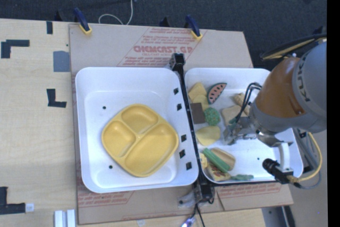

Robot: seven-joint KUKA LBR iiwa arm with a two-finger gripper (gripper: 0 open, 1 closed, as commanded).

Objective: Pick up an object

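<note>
Your gripper (232, 133) is down inside the right bin (265, 73), near its middle, pointing toward the left wall where the toy food is heaped, and you cannot tell from this view how it is set or whether it has anything. Just beside its tip lie a pale yellow wedge (208, 135) and, above that, a green broccoli-like piece (212, 115); whether the tip touches either one is unclear. Further along the left wall you have a brown block (196, 112), and toward the far left corner a yellow cheese-like chunk (197, 93) with a watermelon slice (216, 92) just beside it. A tan piece (230, 112) sits near the gripper, on its far side. By the near left corner lies a sandwich (221, 158) with a green strip (215, 158) across it. The arm (281, 95), with its orange band, covers much of the bin's right half. In the left bin (87, 80) a yellow divided plate (139, 139) rests near the middle, tilted toward the near right corner. Both bins stand side by side on a cardboard sheet (159, 48) held to the bench (32, 114) by two blue clamps (81, 19) at its far edge.
</note>
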